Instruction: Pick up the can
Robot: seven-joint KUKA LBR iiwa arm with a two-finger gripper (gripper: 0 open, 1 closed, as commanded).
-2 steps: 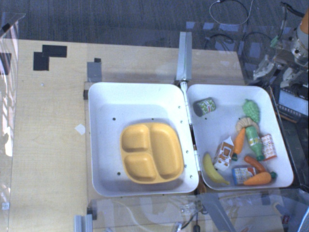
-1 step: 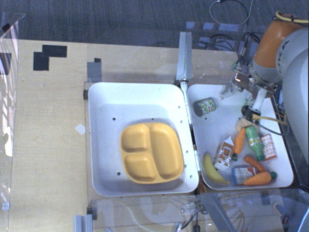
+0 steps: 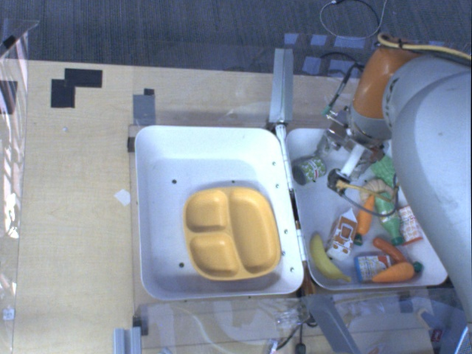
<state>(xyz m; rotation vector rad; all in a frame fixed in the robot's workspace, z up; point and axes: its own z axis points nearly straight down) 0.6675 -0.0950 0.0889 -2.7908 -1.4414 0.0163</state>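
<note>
The can is sitting in the right bin, close against its left wall, and it seems to be lying on its side, though the view is too coarse to be sure. The gripper is hanging just beside and above it; whether it is released or clenched, I cannot tell. Doing this step well is likely meaning centring over the can's body, keeping off the wall, and steering clear of the banana and small carton nearer the camera.

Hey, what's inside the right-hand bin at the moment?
A can, a banana, a small carton and carrots lie in the right bin. The arm covers its right side, so whatever is under there is hidden.
</note>
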